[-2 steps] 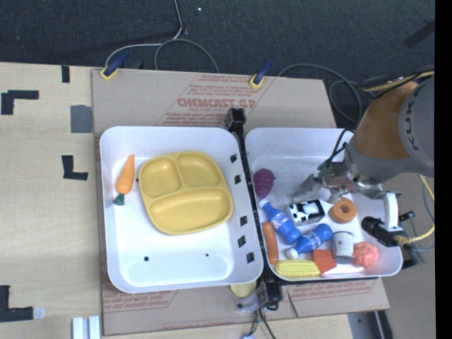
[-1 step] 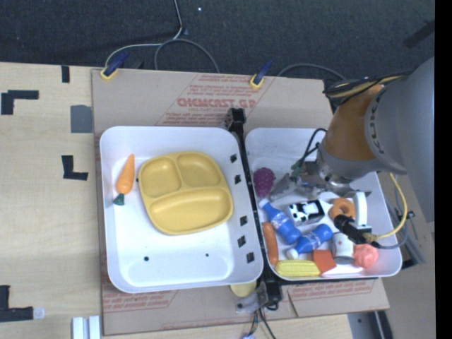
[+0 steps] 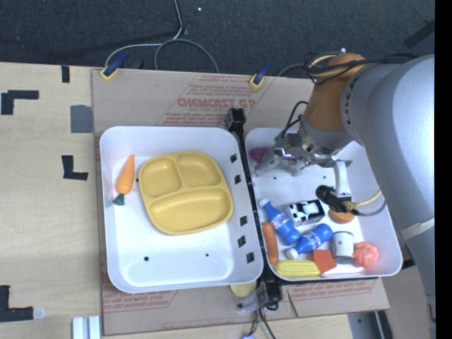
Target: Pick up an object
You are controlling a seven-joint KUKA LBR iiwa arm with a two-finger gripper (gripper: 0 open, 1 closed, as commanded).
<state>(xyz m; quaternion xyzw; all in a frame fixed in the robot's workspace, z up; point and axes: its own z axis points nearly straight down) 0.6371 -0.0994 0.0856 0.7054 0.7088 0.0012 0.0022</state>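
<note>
Camera view: toys crowd the right white bin [image 3: 381, 221] below the gripper [image 3: 286, 154].
A purple toy [image 3: 258, 154] lies just beside the gripper, whose grasp I cannot tell. The grey arm [image 3: 395, 133] bends in from the right. Both bins rest on brown cardboard [image 3: 176, 101] printed "CHEMCAST", over a pale wooden bench [image 3: 42, 217].

The arm [image 3: 395, 119] hides the hand's fingertips and is cut off at the right edge.

left bin [image 3: 113, 260]: plate [image 3: 186, 191], carrot [image 3: 126, 174] left; right bin [image 3: 381, 221]: toys
</note>
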